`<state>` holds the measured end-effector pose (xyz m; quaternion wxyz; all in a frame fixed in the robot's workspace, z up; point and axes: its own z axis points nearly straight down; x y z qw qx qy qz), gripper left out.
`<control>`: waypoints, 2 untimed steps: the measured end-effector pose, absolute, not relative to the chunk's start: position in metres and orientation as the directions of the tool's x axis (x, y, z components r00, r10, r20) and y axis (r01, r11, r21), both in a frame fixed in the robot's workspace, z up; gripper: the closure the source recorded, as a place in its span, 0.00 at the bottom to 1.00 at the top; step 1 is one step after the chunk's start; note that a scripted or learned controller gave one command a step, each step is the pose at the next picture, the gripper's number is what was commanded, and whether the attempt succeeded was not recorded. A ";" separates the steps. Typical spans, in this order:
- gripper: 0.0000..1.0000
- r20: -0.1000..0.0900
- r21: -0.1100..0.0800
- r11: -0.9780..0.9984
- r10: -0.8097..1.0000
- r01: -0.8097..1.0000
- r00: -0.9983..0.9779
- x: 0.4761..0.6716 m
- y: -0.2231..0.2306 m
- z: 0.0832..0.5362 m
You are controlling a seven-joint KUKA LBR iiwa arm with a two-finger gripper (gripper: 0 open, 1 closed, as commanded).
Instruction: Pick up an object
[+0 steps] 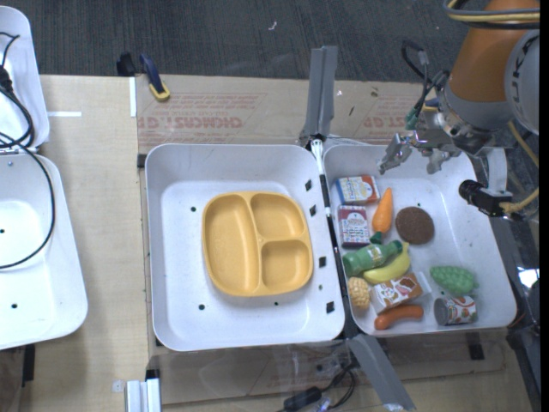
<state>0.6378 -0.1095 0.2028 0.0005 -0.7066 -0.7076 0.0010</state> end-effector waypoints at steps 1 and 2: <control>0.00 -0.001 -0.002 0.007 1.000 1.000 -0.007 0.635 -0.137 0.105; 0.00 -0.012 0.010 -0.011 1.000 1.000 0.011 0.607 -0.101 0.096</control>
